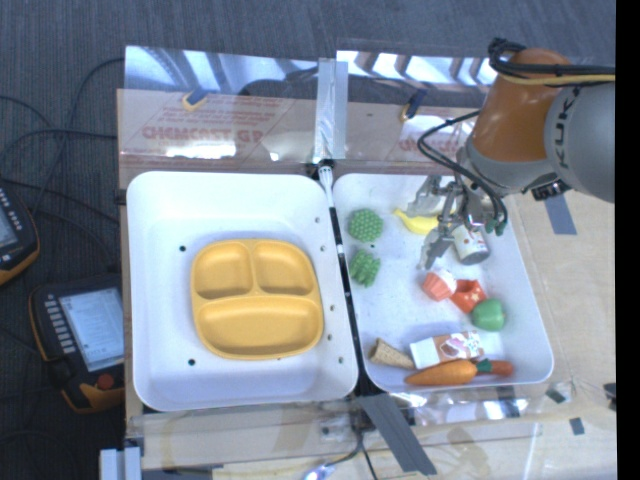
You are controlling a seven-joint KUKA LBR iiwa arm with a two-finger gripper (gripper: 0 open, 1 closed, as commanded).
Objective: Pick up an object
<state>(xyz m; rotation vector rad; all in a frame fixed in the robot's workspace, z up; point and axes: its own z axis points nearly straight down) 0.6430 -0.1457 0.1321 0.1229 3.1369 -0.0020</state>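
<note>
- L bin: yellow divided plate takes the middle; bare floor round its edges.
- R bin: crowded. Green toys by the divider, carrot + wedge along the front wall.
- Pincer low over the R bin's back half, w/ red pieces just below it.

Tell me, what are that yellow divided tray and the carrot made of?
The yellow divided tray looks like moulded plastic: uniform colour, rounded compartment ridges, soft sheen. The carrot in the right bin seems to be toy plastic, smooth and evenly orange, though painted wood can't be ruled out.
</note>
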